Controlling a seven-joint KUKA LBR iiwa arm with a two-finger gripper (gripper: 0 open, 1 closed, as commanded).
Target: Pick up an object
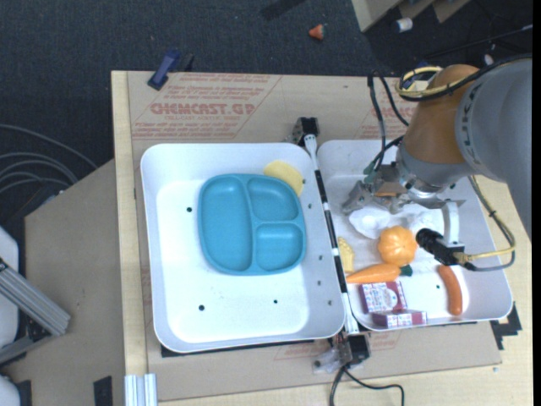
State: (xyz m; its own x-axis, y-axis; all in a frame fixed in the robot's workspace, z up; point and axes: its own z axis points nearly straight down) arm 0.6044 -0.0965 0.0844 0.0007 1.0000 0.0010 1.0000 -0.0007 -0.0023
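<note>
In the right bin (494, 299) lie an orange fruit (396, 245), a carrot (373, 272), a reddish sausage (454, 291), a red-and-white box (388, 303), a white crumpled object (369, 221) and a small yellow piece (345, 250). My gripper (403, 210) hangs low over the back of this bin, just behind the orange. Its fingers (356, 196) are spread apart and open. The white object lies below the left finger, and nothing is gripped.
The left bin (169, 311) holds a blue divided plate (251, 223) and a yellow object (285, 174) at its back right corner. The grey arm with its orange band (439, 121) crosses the right bin's back. A cable loops at the right (482, 256).
</note>
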